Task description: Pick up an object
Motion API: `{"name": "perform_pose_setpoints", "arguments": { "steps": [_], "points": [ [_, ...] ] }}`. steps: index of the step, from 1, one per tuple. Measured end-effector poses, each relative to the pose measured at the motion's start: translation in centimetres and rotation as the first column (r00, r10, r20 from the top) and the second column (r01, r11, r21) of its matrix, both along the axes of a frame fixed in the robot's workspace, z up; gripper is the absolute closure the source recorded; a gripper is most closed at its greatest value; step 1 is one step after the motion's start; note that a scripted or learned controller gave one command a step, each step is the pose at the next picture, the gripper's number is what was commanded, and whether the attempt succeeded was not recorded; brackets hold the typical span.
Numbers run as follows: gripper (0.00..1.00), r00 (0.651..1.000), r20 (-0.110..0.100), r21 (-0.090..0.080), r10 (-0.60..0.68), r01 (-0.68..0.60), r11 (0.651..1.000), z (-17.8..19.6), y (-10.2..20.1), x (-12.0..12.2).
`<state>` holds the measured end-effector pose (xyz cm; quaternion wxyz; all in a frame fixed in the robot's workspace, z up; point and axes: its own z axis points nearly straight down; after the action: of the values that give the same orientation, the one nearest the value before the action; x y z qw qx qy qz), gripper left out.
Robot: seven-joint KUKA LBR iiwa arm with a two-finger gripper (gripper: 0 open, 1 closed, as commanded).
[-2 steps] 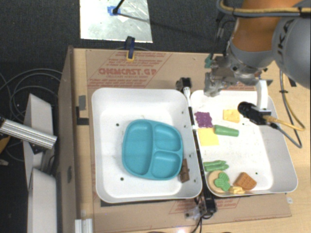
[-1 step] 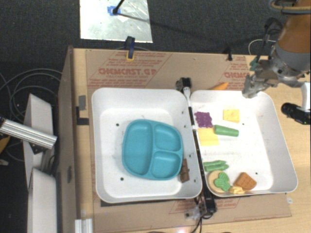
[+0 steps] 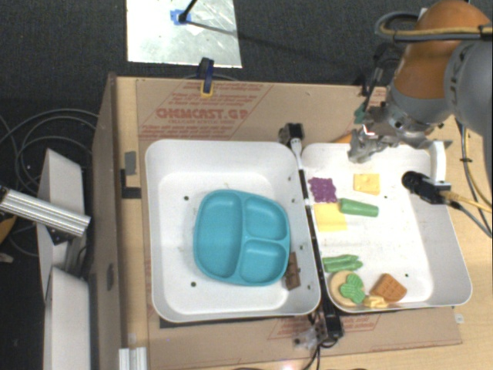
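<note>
- The gripper (image 3: 363, 149) hangs over the far rim of the right bin (image 3: 439, 245), tucked under the grey arm (image 3: 431, 68); whether it is spread or pressed together cannot be told from this angle, and nothing is seen held in it.
- Judged from its place at the bin's back edge, it stands above and clear of the toys, likely so the camera and the next descent are unobstructed.
- Landmark: the yellow block (image 3: 332, 217), lying near the left wall of the right bin.
- Touching the block's far side is the purple grape cluster (image 3: 322, 189); just beside its right is the green pickle-shaped piece (image 3: 359, 206); farther back and to the right lies the yellow cracker square (image 3: 367, 183), the toy nearest the gripper.
- Nearer the camera than the block sit the green bean pods (image 3: 341, 263), then a small tan plate (image 3: 337, 293) bearing a green cactus-like toy (image 3: 353, 287), with an orange waffle piece (image 3: 389, 287) on its right edge.
- Any of these could serve as the object to pick; the cracker square lies apart from its neighbours and looks the easiest reach, though flat.
- Obstacles: the grapes, block and pickle crowd one another, and the bin divider (image 3: 306, 206) is close to their left.
- Well to the block's left, in the left bin (image 3: 177, 168), rests a teal divided tray (image 3: 241, 237), with a small brown piece (image 3: 293, 270) by its right edge.
</note>
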<state>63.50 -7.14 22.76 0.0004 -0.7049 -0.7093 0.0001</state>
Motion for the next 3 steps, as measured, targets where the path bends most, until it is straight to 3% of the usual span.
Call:
{"name": "perform_pose_setpoints", "arguments": {
  "steps": [1,2,3],
  "points": [
    [0.0,1.0,0.003,-0.001,-0.002,0.002,1.0,0.3,-0.2,0.0],
    [0.0,1.0,-0.009,0.0,-0.01,0.01,1.0,-9.6,-3.5,-4.6],
    [0.0,1.0,0.009,-0.001,0.0,0.0,1.0,-14.4,-2.2,2.4]
  ]
}}
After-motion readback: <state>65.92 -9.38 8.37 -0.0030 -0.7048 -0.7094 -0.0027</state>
